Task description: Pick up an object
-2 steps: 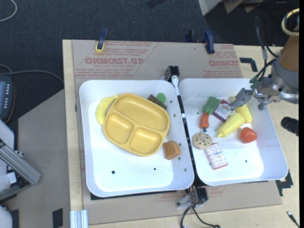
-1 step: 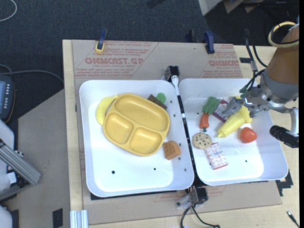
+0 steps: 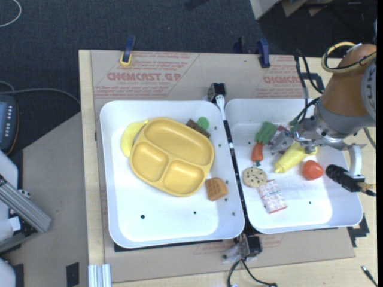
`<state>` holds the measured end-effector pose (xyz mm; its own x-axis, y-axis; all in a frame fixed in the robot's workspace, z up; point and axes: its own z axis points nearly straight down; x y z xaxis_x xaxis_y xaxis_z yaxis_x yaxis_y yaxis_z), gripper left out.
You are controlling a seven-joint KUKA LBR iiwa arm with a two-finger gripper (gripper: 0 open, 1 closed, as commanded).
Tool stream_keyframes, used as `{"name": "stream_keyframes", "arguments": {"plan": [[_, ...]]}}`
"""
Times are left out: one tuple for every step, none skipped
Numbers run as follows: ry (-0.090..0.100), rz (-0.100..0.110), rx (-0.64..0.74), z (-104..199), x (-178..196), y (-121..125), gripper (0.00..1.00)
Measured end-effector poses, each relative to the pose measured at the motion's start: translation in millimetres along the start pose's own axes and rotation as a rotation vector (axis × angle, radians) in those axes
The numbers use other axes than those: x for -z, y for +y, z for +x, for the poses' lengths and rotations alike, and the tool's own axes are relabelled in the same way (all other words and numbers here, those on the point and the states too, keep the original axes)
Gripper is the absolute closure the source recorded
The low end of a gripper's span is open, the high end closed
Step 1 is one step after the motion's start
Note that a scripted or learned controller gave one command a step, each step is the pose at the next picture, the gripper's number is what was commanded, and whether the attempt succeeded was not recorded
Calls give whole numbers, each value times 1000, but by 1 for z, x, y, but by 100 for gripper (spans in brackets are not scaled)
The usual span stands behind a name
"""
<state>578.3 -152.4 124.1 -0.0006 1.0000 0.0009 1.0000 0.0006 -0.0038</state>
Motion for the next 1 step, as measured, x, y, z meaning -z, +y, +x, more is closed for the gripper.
{"name": "stream_keyframes", "arguments": {"plan": [[0, -1, -1, 0, -41, 0, 0]]}}
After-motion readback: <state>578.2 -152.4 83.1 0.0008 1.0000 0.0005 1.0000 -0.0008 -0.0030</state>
